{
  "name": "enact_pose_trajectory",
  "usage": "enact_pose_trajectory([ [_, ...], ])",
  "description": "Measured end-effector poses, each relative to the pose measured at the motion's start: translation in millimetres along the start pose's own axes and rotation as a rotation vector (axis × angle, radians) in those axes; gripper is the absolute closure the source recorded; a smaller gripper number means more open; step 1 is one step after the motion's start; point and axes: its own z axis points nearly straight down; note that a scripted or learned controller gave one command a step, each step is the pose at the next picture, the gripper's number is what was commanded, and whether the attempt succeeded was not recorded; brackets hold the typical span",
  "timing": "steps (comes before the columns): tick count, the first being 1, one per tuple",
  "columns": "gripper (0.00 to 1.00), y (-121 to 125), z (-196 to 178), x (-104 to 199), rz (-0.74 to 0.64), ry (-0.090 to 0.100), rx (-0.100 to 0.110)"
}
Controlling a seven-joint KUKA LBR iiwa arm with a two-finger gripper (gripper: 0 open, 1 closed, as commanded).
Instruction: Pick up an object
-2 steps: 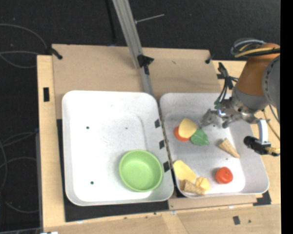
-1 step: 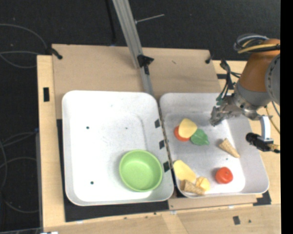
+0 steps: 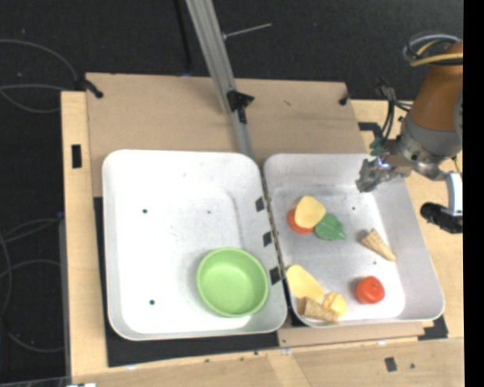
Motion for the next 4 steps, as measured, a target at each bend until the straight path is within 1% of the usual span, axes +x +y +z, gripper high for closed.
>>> enact_pose_trajectory([
  [1,1.0,2,-55,-1,0.0,-0.001,-0.002],
  [2,1.0,-14,-65,46,-0.004,0.002,0.004],
  [4,1.0,-14,-61,153,-0.004,0.002,0.006],
])
